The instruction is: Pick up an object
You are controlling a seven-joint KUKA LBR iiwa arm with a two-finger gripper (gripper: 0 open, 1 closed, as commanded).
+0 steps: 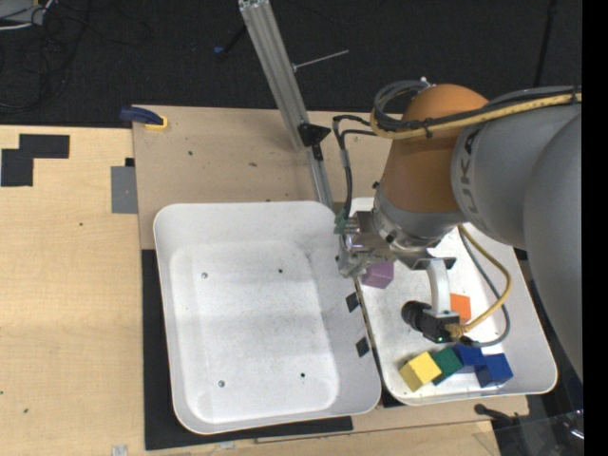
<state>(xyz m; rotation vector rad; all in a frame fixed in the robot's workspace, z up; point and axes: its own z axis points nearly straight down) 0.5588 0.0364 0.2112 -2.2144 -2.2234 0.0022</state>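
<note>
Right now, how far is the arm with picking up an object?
Done: the arm has reached the right bin, and its gripper sits at that bin's upper left. In hand: a purple block lies right under the gripper, but a hold cannot be confirmed from this view. Left: a clear grasp and lift. The yellow block, green block, blue block and orange block lie untouched.
</note>
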